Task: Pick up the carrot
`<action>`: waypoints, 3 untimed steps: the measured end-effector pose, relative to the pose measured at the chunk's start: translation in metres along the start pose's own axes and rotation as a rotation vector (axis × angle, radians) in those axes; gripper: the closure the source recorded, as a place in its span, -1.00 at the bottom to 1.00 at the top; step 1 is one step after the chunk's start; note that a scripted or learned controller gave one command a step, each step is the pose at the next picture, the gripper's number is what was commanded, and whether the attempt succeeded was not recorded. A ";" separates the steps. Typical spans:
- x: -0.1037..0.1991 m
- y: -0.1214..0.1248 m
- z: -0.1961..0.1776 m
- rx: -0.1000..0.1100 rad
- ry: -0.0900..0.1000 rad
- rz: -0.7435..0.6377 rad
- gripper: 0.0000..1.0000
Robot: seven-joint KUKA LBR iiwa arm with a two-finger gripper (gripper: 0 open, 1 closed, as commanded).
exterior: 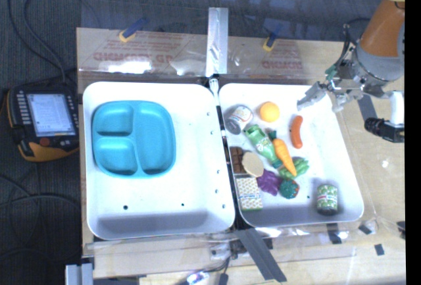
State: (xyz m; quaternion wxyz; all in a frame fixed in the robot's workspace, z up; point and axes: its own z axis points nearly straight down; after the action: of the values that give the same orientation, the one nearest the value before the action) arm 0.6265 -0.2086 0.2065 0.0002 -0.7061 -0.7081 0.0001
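A: Dark carpet surrounds the worktop, which carries two white bins. Taking the right bin as the landmark, where is the carrot?

B: Near the bin's middle, lying at a slant. It touches the green bottle on one side and green leafy toys at its lower end. A red sausage sits just beside it, toward the bin's far right wall.

A: And the pincer?

B: Over the bin's upper right corner, well apart from the carrot. It holds nothing; how far open it is, I cannot tell.

A: What could go wrong?

B: I judge the crowding the main risk: a descent slightly off could close on the bottle or the sausage instead, or push the carrot under its neighbours. Its tapered, smooth shape may also slip out.
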 end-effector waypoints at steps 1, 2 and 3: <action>0.046 -0.014 0.103 0.001 0.000 -0.127 -1.00; 0.055 -0.066 0.115 -0.018 -0.010 -0.337 -1.00; 0.062 -0.040 0.115 -0.011 -0.011 -0.587 -1.00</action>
State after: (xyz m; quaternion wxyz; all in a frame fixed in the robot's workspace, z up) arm 0.5866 -0.1472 0.0915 -0.0076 -0.4711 -0.8821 0.0001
